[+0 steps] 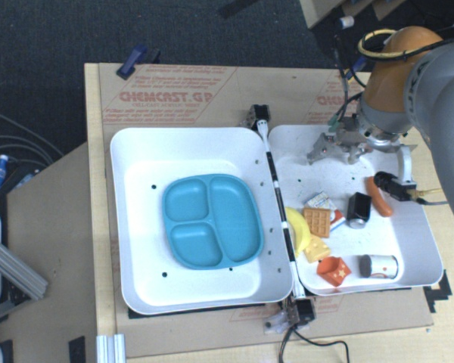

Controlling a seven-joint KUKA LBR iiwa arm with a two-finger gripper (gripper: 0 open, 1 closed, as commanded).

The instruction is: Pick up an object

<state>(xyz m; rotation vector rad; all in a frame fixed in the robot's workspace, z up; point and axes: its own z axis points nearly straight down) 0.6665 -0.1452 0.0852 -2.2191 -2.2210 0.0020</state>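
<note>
grey arm (439, 82), reaching in from the right and rising toward the lens, hangs over the far right corner of the counter (181, 97). the counter carries two white bins side by side. the left bin (136, 157) holds a blue tray (212, 221), flat near its middle. the right bin (325, 180) holds all the small things, grouped in its near half.

the end effector (339, 148) hovers over the bare far part of the right bin, apart from that group. whether it is apart or together i cannot tell from this slant.

of the objects, a banana (299, 229) lies along the wall between the bins, touching a waffle (317, 222) just beside it. a sausage (380, 197) lies toward the right wall, the closest of them to the wrist. a white can (378, 265) rests on its side by the near rim, a red piece (333, 271) just left of it. a black can (358, 209) sits between waffle and sausage. a small packet (318, 200) lies just beyond the waffle.

every one of these rests on the bin floor, so i judge the pick not yet done. what is left, as i read it, is all of it: move over one object, descend, close on it and lift.
</note>
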